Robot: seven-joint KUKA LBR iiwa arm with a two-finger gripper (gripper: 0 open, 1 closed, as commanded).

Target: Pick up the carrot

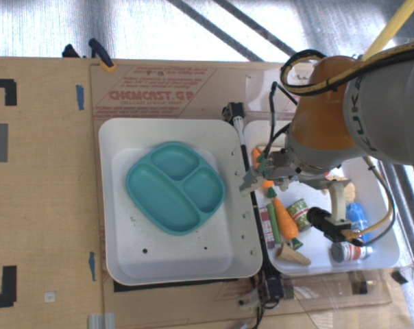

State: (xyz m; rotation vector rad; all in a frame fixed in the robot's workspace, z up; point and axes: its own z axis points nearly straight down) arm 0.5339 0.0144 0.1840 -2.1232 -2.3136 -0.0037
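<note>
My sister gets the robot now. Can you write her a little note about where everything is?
Gripper: low over the right bin's left edge; can't tell if it is open or shut.
Carrot: lying in the right bin just below the gripper, beside a green can.
Teal plate: in the left bin.
Done: nothing seen gripped yet.
Left: grab the carrot and lift it.

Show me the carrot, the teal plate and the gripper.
carrot [285,217], camera view, middle of its orange body.
teal plate [175,187], camera view, its centre ridge.
gripper [260,177], camera view, between its fingertips.
</note>
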